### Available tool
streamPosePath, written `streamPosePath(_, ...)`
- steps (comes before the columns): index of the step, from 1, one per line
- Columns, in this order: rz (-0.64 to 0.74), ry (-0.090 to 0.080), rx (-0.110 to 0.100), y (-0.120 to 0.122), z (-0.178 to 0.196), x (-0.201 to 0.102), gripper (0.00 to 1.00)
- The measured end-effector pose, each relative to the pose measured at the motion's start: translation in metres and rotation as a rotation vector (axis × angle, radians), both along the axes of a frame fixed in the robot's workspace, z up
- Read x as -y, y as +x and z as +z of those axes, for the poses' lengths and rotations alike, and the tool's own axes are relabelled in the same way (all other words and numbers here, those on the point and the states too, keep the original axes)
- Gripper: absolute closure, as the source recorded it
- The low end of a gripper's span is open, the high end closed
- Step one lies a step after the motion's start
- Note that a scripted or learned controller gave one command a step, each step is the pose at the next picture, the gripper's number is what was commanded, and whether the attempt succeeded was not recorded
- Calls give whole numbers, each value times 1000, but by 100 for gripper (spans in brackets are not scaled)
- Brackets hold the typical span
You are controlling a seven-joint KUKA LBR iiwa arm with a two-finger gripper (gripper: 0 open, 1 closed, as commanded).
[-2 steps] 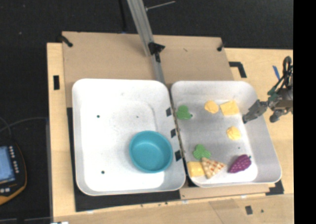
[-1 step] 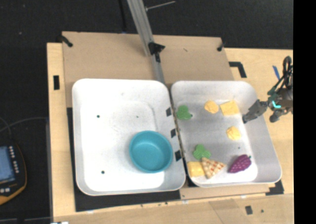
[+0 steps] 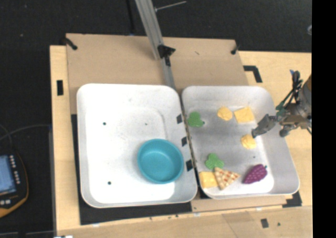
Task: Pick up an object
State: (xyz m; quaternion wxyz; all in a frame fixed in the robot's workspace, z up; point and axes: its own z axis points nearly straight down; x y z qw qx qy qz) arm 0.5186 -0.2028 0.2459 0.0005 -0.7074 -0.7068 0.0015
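Toy food in the right bin [image 3: 273, 179], gripper [image 3: 264, 125] hovering at its right side.

Nearest the camera, a blue bowl [image 3: 160, 160] sits in the left bin [image 3: 105, 126] close to the divider. In the right bin's near end lie a yellow block [image 3: 208, 179], a pizza slice [image 3: 226, 177] touching it, a green piece [image 3: 213, 161] just behind them, and purple grapes [image 3: 255, 173] to their right. Farther back, a small yellow piece [image 3: 249, 141] rests just below the gripper, apart from it; whether the gripper is spread or pressed together I cannot tell. Beyond lie a yellow square [image 3: 243, 114], a rounded yellow piece [image 3: 224, 113] and a green leaf shape [image 3: 195, 120].
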Motion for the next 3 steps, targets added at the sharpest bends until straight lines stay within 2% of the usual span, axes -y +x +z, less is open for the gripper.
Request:
streamPosePath(1,0,0,0,-7,-45,3,0)
streamPosePath(2,0,2,-2,-13,-107,1,0)
streamPosePath(3,-4,0,8,-10,-92,2,100)
